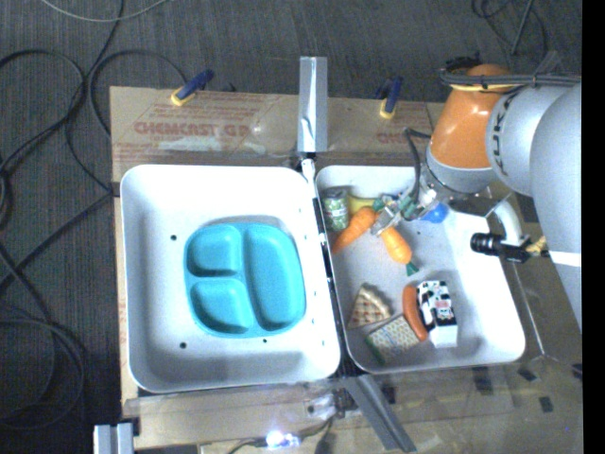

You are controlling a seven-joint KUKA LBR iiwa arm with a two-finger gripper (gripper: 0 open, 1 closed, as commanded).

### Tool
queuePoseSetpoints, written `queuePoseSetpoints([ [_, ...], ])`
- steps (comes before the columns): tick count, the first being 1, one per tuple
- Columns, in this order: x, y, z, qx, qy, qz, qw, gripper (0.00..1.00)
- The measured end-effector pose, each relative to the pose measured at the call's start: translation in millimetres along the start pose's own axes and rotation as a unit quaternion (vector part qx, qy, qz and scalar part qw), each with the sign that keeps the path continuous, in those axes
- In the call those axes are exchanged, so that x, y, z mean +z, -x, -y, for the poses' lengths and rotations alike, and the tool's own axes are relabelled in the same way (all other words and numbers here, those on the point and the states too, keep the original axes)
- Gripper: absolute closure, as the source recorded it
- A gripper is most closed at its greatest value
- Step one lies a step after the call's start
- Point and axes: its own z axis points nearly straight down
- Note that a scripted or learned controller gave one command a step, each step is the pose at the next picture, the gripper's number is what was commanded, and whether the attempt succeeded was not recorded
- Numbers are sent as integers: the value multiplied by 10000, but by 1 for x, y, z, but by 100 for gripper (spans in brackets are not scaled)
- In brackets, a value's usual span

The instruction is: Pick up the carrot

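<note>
We're at the approach/grasp step. Our metal two-finger gripper sits low in the right-hand white plastic bin, upper centre-right of frame, betw. two orange toy carrots: one just left by the bin wall, one just below it. Can't tell if it's apart or together; nothing visibly clamped. Next move, we reckon: centre over one carrot, close, lift. The blue divided tray in the left bin isn't involved.
</note>
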Motion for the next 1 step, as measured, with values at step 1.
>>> queuePoseSetpoints([
  [1, -85, -37, -42, 161, -4, -20, 9999, 100],
])
